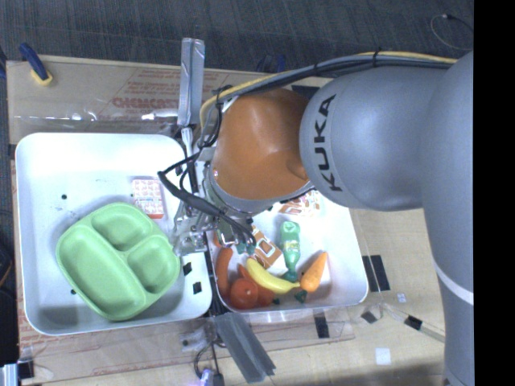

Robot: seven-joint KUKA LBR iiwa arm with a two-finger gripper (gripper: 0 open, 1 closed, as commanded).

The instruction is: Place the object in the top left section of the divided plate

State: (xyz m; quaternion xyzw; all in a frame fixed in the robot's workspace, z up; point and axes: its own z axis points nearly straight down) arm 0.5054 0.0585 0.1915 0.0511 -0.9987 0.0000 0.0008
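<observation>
Green divided plate (117, 260) sits at 9 o'clock of gripper (195, 230); jaw state indeterminate. Confirm grasp before carrying toward plate's upper-left section.

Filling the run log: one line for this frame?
arm: over the bins' divide | gripper: low, fingers unclear | green divided plate: left bin, no object in it | banana, carrot, tomato: right bin

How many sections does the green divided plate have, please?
3. The green divided plate lies in the left bin: one section at top, one at right, one large section along the lower left.
</observation>
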